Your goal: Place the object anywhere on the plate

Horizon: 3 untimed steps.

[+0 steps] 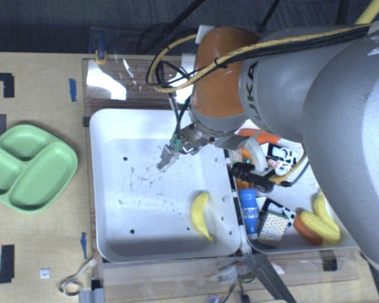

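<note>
Banana (201,215) lies in left bin (114,137), near end effector (169,156).

banana (201,214) in left bin (114,131), plate (28,167) well left of it

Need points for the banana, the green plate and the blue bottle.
banana (201,215): camera view, middle of the fruit's curve, left bin.
green plate (30,167): camera view, ridge between its compartments, on the bench.
blue bottle (249,209): camera view, mid-body, right bin.
</note>
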{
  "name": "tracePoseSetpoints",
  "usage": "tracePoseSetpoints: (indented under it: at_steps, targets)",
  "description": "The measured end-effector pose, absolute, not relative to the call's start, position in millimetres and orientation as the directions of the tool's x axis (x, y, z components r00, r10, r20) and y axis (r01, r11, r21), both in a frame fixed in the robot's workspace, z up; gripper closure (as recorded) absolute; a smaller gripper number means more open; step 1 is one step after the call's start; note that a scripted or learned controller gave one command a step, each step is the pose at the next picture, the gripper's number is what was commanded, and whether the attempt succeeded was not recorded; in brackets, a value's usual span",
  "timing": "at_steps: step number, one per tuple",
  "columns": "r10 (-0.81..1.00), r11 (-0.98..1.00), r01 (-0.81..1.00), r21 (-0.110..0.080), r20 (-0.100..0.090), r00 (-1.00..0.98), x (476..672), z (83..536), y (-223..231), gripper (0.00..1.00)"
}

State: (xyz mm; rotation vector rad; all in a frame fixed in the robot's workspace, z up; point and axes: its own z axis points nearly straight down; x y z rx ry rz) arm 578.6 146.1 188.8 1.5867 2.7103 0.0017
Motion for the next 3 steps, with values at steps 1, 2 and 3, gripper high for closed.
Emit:
tracePoseSetpoints:
  at_steps: [1, 2, 3]
  targets:
    - [0.836, 0.549, 0.836, 0.011, -0.002, -0.549, 538.5, 89.7, 212.9, 0.00]
    - [0.837, 0.547, 0.837, 0.015, -0.001, -0.547, 540.2, 100.2, 213.1, 1.00]
    - [0.620, 0.784, 0.620, 0.003, -0.003, -0.784, 609.0, 177.5, 210.4, 1.00]
